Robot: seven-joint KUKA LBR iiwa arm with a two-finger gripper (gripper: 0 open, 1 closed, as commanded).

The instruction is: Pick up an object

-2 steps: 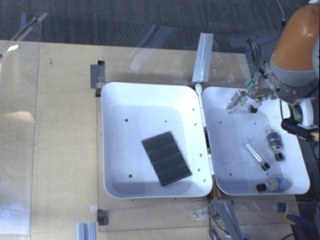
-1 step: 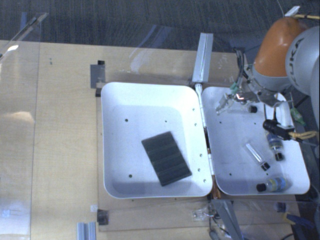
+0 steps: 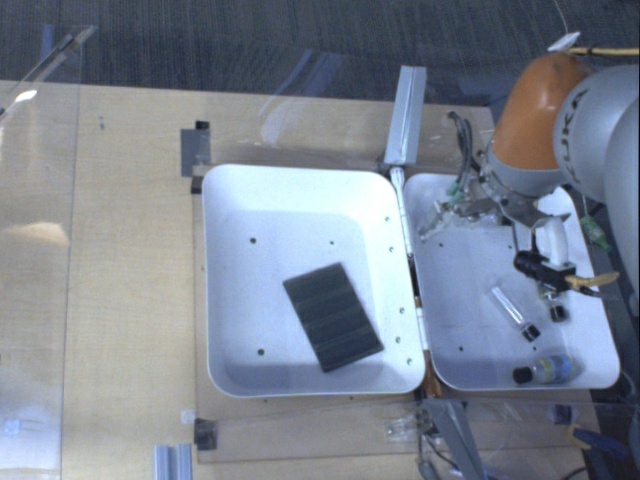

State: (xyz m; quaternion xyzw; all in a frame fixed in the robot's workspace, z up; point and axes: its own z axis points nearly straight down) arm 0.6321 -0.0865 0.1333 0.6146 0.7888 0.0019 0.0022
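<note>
Dark carpet runs behind a pale wooden bench that bears two shallow white bins side by side. In the left white bin a dark grey ribbed rectangular pad lies flat and askew, towards the near right corner, apart from the walls. The grey metal claw hangs over the far left part of the right white bin, below the orange band of the arm, just beyond the wall the bins share. Whether the claw is spread or pressed together cannot be told, and nothing is seen in its grip. The pad lies well apart from the claw, to its near left, in the other bin. Nearer the claw, in the right bin, lie a thin clear plastic tube, a small black piece just beside it, and a small clear bottle with a black cap on its side against the near wall
</note>
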